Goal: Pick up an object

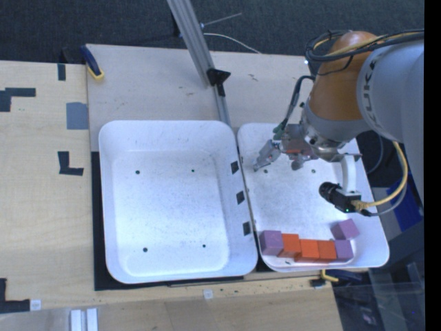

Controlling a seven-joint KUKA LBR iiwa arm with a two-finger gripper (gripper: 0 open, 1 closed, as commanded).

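Observation:
Several foam blocks lie along the front wall of the right bin (296, 205): a purple block (272, 241), orange blocks (310, 249) in a row, and a purple block (343, 249) at the row's right end. Another purple block (346, 228) sits just behind that end. My gripper (281, 161) hangs over the back half of the right bin, well behind the blocks. Its fingers are spread open with nothing between them.
The left bin (103, 143) stands beside the right one, with black clips (239, 197) along the shared edge. A slanted metal pole (194, 43) comes down to the bins' back edge. A black cable fitting (337, 195) hangs off the arm over the right bin.

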